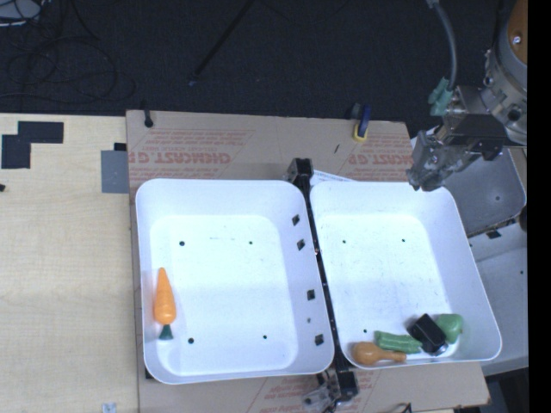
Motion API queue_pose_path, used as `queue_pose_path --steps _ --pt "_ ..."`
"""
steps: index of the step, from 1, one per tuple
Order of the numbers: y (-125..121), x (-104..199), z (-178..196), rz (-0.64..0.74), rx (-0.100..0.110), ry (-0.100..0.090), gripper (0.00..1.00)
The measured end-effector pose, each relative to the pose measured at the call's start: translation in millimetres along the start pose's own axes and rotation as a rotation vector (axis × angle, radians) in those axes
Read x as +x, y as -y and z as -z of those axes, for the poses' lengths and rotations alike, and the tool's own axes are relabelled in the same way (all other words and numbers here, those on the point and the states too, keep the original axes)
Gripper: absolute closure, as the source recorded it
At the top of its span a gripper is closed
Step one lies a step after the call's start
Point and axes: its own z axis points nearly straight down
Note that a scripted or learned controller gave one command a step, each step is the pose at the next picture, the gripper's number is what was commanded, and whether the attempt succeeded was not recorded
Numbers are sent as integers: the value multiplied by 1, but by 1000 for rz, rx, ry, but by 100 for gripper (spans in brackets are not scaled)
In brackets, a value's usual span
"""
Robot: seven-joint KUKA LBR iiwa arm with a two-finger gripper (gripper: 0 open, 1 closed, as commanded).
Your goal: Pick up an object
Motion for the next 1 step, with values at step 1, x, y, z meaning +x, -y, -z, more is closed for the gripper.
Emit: queue_pose_path --steps 1 --pt "-8 -41 -100 -7 10 2 100"
